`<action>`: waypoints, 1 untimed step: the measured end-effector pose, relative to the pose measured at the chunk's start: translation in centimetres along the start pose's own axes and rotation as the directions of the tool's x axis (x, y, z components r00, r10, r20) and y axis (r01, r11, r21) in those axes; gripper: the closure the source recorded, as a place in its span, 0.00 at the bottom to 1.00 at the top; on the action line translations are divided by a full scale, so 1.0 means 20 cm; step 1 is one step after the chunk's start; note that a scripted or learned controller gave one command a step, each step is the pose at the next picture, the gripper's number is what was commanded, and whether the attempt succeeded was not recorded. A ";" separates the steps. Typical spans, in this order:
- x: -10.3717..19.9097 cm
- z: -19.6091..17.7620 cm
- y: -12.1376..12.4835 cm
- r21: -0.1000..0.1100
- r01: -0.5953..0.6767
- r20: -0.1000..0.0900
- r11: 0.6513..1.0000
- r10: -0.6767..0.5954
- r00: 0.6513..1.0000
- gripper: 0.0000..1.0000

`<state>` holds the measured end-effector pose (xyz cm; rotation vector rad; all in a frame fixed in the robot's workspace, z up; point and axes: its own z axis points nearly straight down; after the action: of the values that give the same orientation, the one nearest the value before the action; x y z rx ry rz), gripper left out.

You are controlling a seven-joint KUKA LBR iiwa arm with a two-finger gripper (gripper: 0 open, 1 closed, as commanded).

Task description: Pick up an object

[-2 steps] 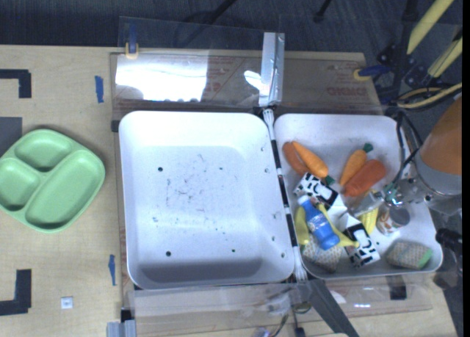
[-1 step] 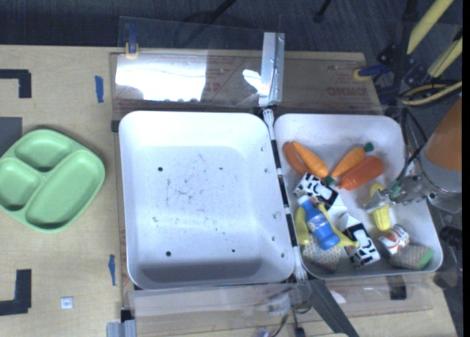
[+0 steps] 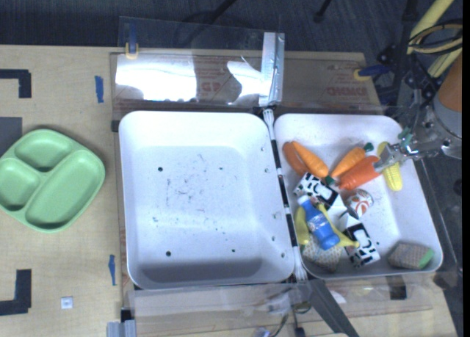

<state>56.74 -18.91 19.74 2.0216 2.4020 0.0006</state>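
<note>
At the far left a green tray [image 3: 50,179] sits on the bench, well apart from the work and no hazard. The left bin [image 3: 198,196] holds nothing to grasp, so a descent there would close on bare plastic. The pickable things are all in the right bin [image 3: 411,211], crowded toward its left and middle: a carrot [image 3: 305,158] lying beside the dividing wall, a black-and-white block [image 3: 317,188] just below it, a blue bottle [image 3: 321,225] over a yellow piece, a second black-and-white block [image 3: 363,244], a red-and-white ball [image 3: 358,201], another carrot [image 3: 358,169] tilted up toward the right, a yellow corn piece [image 3: 394,176] just beside it, and a grey sponge [image 3: 411,256] in the near right corner. Because these touch or overlap, a grasp could pinch two at once, or nudge a rounded carrot so it rolls away; the ball would likely slip too. The gripper [image 3: 400,147] hangs at the bin's upper right, over the tip of the second carrot and the corn, with the arm reaching in from the right edge. How far apart its tips stand I cannot tell, nor whether anything is between them.
</note>
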 end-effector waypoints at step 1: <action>-0.16 0.37 0.00 0.002 -0.095 -0.001 0.996 0.095 0.996 1.00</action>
<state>57.29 -22.08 12.40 2.1344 2.3051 -0.0002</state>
